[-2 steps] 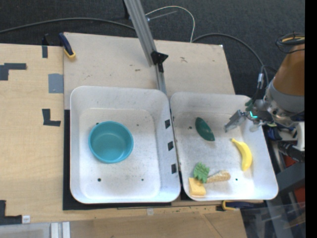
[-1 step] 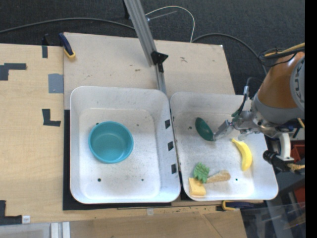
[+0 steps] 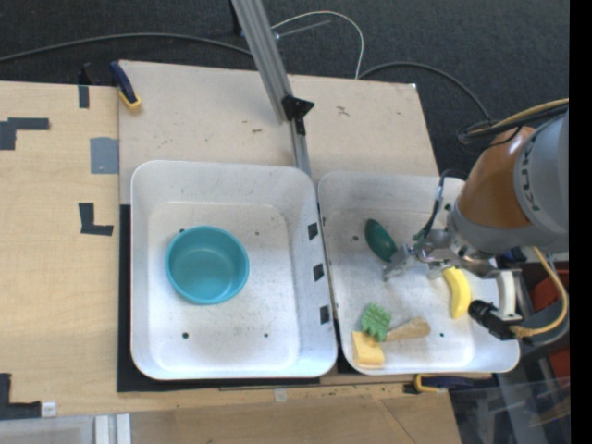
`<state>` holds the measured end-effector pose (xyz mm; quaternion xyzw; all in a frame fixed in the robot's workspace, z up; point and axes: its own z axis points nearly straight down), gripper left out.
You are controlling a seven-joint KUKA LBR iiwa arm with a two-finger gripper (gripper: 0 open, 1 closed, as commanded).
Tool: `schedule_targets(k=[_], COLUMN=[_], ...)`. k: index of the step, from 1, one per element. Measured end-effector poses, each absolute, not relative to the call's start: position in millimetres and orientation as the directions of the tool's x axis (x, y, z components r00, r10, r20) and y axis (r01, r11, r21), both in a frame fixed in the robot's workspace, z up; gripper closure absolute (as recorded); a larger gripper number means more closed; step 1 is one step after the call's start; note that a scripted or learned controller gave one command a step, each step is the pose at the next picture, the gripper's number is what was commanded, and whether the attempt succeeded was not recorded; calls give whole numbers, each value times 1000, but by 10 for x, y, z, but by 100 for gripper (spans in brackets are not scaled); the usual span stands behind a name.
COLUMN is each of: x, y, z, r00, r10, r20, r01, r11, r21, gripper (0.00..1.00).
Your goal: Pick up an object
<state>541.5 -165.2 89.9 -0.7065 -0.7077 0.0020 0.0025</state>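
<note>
— Since any object will do, which one is nearest the arm?

— A dark green oval piece [image 3: 379, 238] lies in the right bin [image 3: 344, 192], toward its middle, and the gripper [image 3: 400, 266] sits low just beside it, toward the near side. A yellow banana-shaped toy [image 3: 457, 291] lies a little further right, partly under the wrist.

— Are the jaws on anything?

— I cannot tell whether they are parted or closed; the metal tip is small and blurred against the white floor. Nothing clearly sits between them, so I would not call anything held.

— What else is in that bin?

— A green brush with a wooden handle [image 3: 392, 326] and a yellow block [image 3: 367, 351], touching each other near the front wall.

— How should the pick go, in your view?

— I'd judge the green piece the best target. Centre the jaws over its narrow width, not its length, come straight down so it isn't nudged away, close fully, then lift straight up, keeping off the bin wall and the banana.

— And the other bin?

— The left bin [image 3: 148, 192] holds a teal bowl [image 3: 207, 265], well apart from the arm. Both bins rest on a pale wooden surface [image 3: 55, 248].
</note>
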Motion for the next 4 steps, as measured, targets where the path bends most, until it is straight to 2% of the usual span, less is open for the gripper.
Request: schedule_targets(k=[1,2,3,4], x=[5418,5417,5445,5378], y=[-1650,-1644,-1713,-1662], z=[896,993,1597,2147], r00=[-1,-2,-1,-1], r10=[1000,1000,1000,1000], r20=[0,0,-2,-1], r01=[1000,1000,1000,1000], r11=[1,2,1,1], r21=[-1,-2,4,-1], gripper=[0,100,100,100])
